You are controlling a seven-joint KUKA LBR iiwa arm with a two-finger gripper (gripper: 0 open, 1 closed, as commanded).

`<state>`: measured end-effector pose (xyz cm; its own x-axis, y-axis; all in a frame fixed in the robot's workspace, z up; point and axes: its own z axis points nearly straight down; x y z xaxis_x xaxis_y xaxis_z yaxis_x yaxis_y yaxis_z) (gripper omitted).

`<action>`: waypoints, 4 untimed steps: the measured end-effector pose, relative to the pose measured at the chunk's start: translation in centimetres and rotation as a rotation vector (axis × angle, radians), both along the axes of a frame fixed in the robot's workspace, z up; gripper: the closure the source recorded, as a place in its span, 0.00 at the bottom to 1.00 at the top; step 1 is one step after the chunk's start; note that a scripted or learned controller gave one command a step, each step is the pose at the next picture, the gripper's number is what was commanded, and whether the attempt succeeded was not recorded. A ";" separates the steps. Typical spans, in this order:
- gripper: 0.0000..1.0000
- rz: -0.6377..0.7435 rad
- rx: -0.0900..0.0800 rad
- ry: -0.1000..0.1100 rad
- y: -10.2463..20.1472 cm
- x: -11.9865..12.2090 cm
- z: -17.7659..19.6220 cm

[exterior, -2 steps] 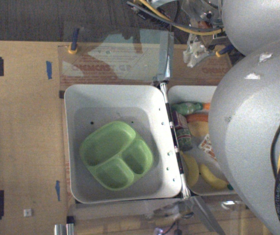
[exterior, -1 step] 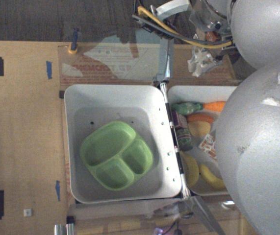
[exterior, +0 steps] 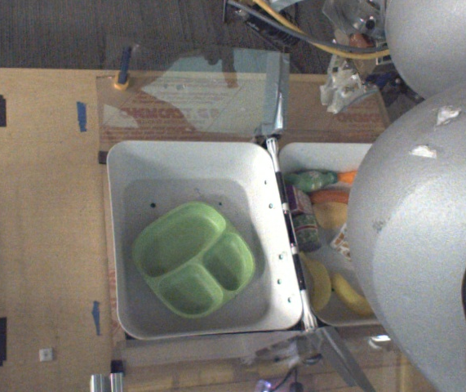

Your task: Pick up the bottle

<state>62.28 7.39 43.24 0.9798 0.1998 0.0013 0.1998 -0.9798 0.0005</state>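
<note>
1. We see two white bins side by side on a tan bench (exterior: 37, 243): the left bin (exterior: 126, 178) and the right bin (exterior: 298, 155).
2. The left bin holds a green divided plate (exterior: 193, 258), lying flat near the middle of its floor.
3. The grey arm (exterior: 416, 235) comes in from the right and covers most of the right bin.
4. What we take for the bottle (exterior: 304, 219) is a dark, labelled item lying along the right bin's left wall; it is too small for us to be sure.
5. Beside it lie a green item (exterior: 312, 180), something orange (exterior: 330, 195), and two yellow bananas (exterior: 335, 288) toward the near end.
6. We cannot tell the claw's state: the arm's bulk hides it, so we cannot say how far open it is or whether it has hold of anything.
</note>
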 end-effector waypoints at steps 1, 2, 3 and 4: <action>1.00 -0.004 0.000 -0.001 4.1 2.5 -1.8; 1.00 -0.002 -0.001 0.002 -2.0 3.0 0.2; 1.00 0.003 0.000 0.003 4.2 -3.5 -2.0; 1.00 0.001 0.000 0.001 9.3 -3.0 -2.7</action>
<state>59.31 16.67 40.55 0.9797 0.2005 0.0003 0.2005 -0.9797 0.0002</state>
